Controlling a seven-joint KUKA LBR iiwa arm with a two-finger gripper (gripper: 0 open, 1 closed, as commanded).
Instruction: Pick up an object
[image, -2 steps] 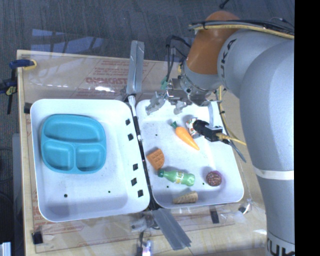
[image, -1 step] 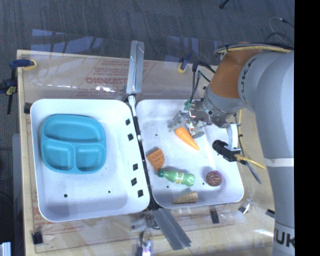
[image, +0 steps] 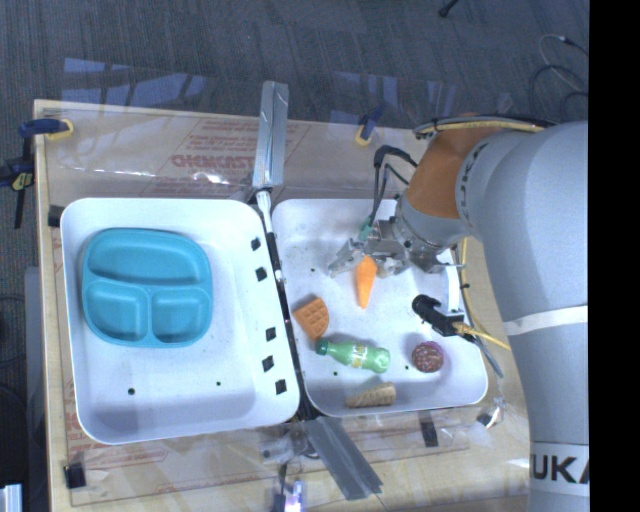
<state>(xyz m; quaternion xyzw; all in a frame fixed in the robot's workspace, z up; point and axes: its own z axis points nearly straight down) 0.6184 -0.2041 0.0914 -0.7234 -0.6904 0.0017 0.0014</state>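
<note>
In the right bin, I see my gripper with fingers spread open directly above the top of the orange carrot, whose long axis points toward the bin's near edge.

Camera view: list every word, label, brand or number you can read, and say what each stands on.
"UKA": dark letters on the grey robot arm, cut off at the picture's edge.
Red print, mirrored and too blurred to read: on the clear plastic sheet behind the two shallow white bins.
Label on the small green plastic bottle: too small to read.
</note>
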